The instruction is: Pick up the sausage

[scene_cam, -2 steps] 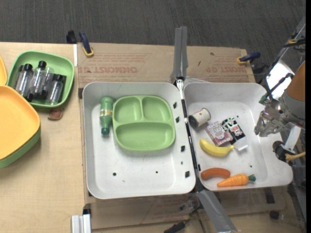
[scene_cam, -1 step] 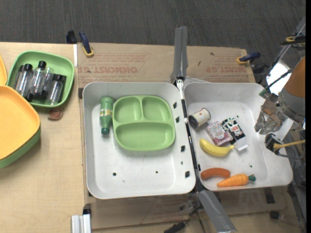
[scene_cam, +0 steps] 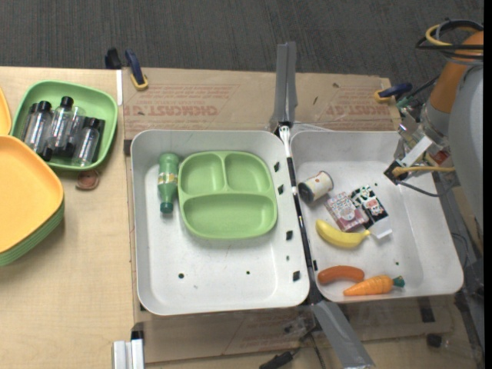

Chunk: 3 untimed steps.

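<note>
Down low and to the left of the tool (scene_cam: 403, 167), the sausage (scene_cam: 340, 274) lies in the right bin (scene_cam: 434, 206), touching the carrot (scene_cam: 372, 285). I cannot tell how the tool is set; it sits by that bin's far right side. A banana (scene_cam: 342, 236) lies between them. Further left, the other bin (scene_cam: 154, 267) holds a green plate (scene_cam: 227, 194). The worktop (scene_cam: 92, 267) is pale wood, and dark grey carpet (scene_cam: 231, 14) lies beyond.
</note>
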Each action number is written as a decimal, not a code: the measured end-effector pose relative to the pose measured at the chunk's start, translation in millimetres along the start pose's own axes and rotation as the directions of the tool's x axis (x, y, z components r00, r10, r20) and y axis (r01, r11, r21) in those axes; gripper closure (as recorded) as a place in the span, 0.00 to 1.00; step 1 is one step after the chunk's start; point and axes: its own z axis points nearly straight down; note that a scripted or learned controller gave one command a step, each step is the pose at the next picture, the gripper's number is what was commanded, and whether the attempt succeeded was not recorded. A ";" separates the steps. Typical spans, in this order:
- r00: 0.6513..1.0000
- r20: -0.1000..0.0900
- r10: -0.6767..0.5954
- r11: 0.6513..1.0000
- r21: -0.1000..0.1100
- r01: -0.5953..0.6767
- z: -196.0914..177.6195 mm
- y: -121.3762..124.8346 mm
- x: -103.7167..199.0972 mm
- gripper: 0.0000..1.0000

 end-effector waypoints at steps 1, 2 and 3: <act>0.990 0.001 0.141 0.990 0.001 -0.141 -9.8 18.3 -12.9 1.00; 0.947 -0.001 0.322 0.947 0.000 -0.322 -21.0 28.1 -3.5 1.00; 0.947 -0.001 0.322 0.947 0.000 -0.322 -20.7 27.9 -3.3 0.00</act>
